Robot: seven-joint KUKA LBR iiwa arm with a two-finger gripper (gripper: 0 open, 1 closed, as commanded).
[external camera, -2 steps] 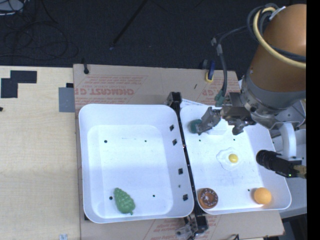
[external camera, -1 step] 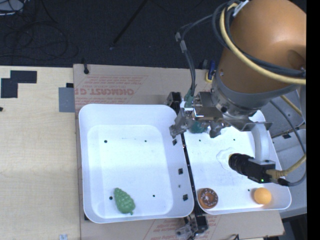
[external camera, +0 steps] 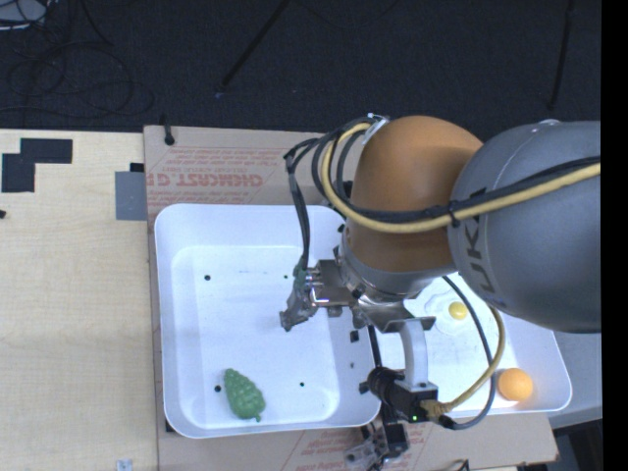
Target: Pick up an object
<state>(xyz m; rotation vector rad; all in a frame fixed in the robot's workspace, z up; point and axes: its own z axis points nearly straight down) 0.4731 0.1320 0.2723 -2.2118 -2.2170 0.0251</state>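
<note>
Pale wooden table [external camera: 69, 292] carries two shallow white plastic bins side by side on a sheet of brown printed cardboard [external camera: 221, 170], with dark floor and loose cables behind. Over the wall shared by the bins hangs the metal two-finger claw [external camera: 294, 314] of the grey arm [external camera: 530, 224], below its rounded orange band [external camera: 412, 194]; whether the claw is clenched or released cannot be told, and nothing can be seen between its tips. It hovers above the right part of the left bin [external camera: 177, 263], whose floor beneath it is bare. A bumpy green toy shaped like a pine cone [external camera: 242, 394] lies well apart from the claw, near that bin's front wall. In the right bin [external camera: 554, 386], a small yellow object [external camera: 457, 311] lies close under the arm, and an orange ball [external camera: 514, 385] rests near the front right corner.
</note>
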